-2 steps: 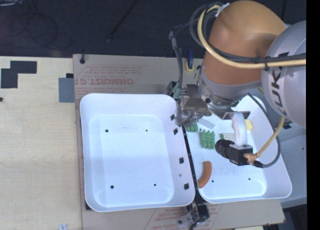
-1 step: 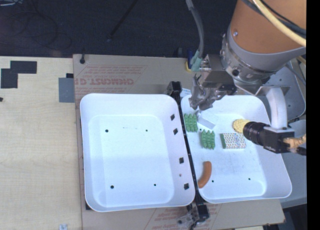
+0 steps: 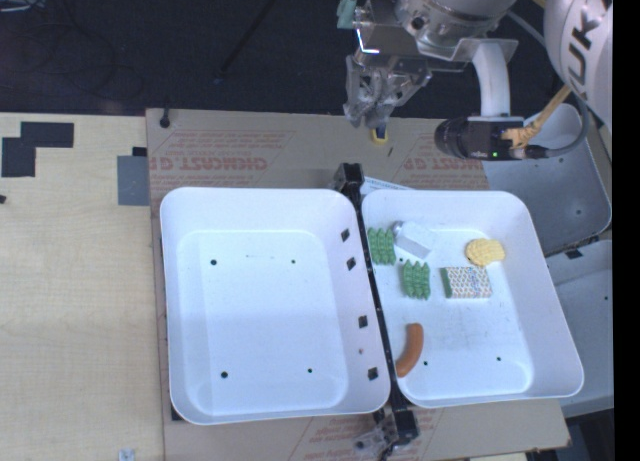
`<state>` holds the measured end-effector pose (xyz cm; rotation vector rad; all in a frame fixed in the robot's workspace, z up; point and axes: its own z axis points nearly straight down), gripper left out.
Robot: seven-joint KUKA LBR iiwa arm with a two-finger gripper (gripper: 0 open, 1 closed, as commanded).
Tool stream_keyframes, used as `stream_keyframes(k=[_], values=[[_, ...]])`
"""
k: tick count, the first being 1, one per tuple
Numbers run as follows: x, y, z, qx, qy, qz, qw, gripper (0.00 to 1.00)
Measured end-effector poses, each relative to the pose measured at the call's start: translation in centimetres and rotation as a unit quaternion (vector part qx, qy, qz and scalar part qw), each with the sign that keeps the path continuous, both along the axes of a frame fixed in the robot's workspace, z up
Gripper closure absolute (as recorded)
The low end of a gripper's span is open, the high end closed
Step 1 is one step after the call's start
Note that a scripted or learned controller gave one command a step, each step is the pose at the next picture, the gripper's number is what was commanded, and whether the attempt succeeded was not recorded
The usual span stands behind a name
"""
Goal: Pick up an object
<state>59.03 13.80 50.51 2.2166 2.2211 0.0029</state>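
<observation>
1. The claw (image 3: 378,119) hangs high over the far edge of the bench (image 3: 250,154), beyond both bins and well apart from everything in them. From this angle I cannot tell whether it is open or closed, and no object can be made out in it.

2. All the candidate objects lie in the right bin (image 3: 545,349): a green piece (image 3: 381,246) by the divider, a white block (image 3: 414,240) just beside it, a second green piece (image 3: 415,279) nearer the camera, a patterned square (image 3: 467,282) next to that, a yellow disc (image 3: 484,251) towards the far right, and a sausage (image 3: 409,349) lying alone near the front.

3. The left bin (image 3: 260,309) holds no candidate.

4. Judged from this, the pick seems not yet done: nothing looks lifted, and every item rests on the bin floor.

5. What is left is nearly the whole job: choose an item, bring the claw over the right bin, descend, close on it and raise it.

6. The sausage, standing apart from the rest, looks the easiest target; the green pieces and white block sit crowded together.
</observation>
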Motion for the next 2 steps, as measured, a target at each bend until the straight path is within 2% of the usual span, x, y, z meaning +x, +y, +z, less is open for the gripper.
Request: stream_keyframes(k=[1, 2], values=[[-4.2, -6.0, -6.7, -0.0008, 0.007, -0.004, 1.0, 1.0], [-10.6, -7.8, -11.2, -0.0002, 0.008, -0.002, 1.0, 1.0]])
